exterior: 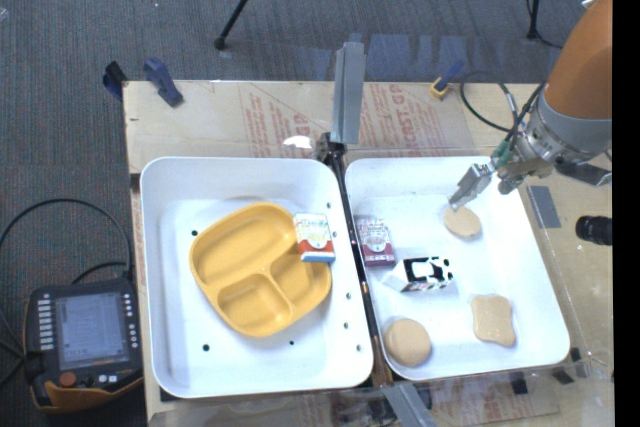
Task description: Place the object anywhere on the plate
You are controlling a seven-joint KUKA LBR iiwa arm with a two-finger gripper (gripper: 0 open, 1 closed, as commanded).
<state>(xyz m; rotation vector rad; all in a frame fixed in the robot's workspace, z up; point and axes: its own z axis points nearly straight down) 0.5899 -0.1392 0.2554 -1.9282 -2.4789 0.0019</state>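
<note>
A yellow divided plate (240,270) lies in the left bin. A small white carton with red and blue print (314,238) rests on the plate's right rim. In the right bin are a dark red carton (375,241), a black-and-white carton (427,272), a round bun (408,341), a flat tan piece (493,319) and a small tan disc (462,222). My gripper (487,185) hangs over the right bin's far side, just above and behind the tan disc. It is open, and nothing sits between its fingers.
The two white bins (160,215) sit side by side with a raised divider (352,245) between them. A grey upright post (349,100) stands behind the divider. A teach pendant (85,330) lies on the floor at the left.
</note>
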